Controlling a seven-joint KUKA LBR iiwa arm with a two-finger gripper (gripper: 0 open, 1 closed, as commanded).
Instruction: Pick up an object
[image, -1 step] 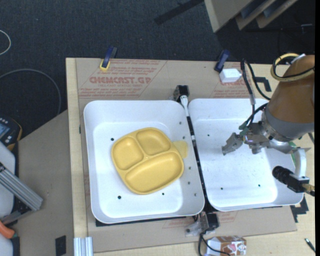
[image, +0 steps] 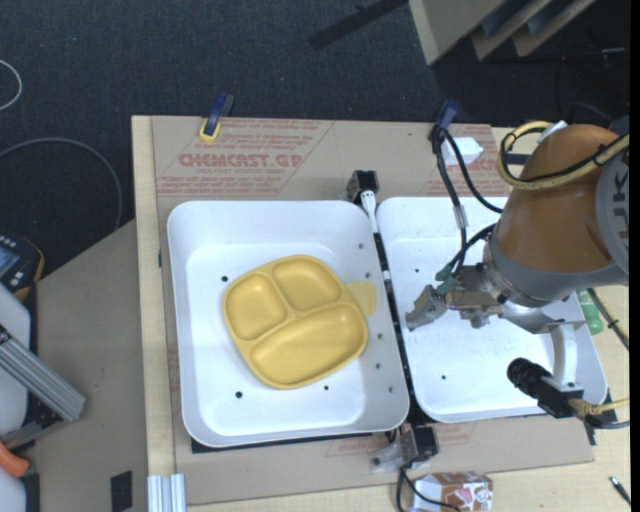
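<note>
A yellow divided plate (image: 295, 320) with three compartments lies in the middle of the left bin (image: 200, 400). My gripper (image: 423, 307) hangs low over the left part of the right bin (image: 440, 390), close to the rim between the two bins, and points left toward the plate. Nothing shows between its tips. A thin green object (image: 592, 312) peeks out at the right bin's right side, mostly hidden by the arm.
The arm's orange band (image: 555, 200) covers the right bin's upper right. Clamps (image: 213, 118) sit on the cardboard bench behind the bins. A small brown packet (image: 462, 492) lies in front of the right bin.
</note>
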